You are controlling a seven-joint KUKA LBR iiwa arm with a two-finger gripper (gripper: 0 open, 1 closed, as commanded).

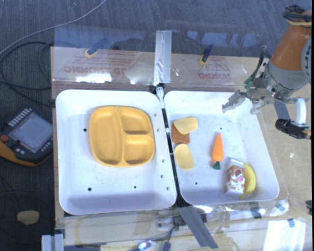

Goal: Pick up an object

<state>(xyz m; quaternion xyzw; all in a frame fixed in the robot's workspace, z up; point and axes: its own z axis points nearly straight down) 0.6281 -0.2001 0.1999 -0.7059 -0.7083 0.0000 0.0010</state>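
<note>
The small carton [234, 179] and banana [249, 179] lie touching, well below my gripper [244, 103], awkward to part. My fingers stand apart with nothing between them, above the right bin's [199, 192] top edge. I judge the carrot [217, 149], below and slightly left of me, alone, the cleanest grab: close across its narrow width

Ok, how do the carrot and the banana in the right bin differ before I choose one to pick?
The carrot is orange with a green end and tapers straight; the banana is yellow and curved. The carrot lies apart from other things near the middle of the right bin; the banana lies in the near right corner, tight against a small carton. Both lie flat, running roughly top to bottom in the view, below the gripper.
</note>
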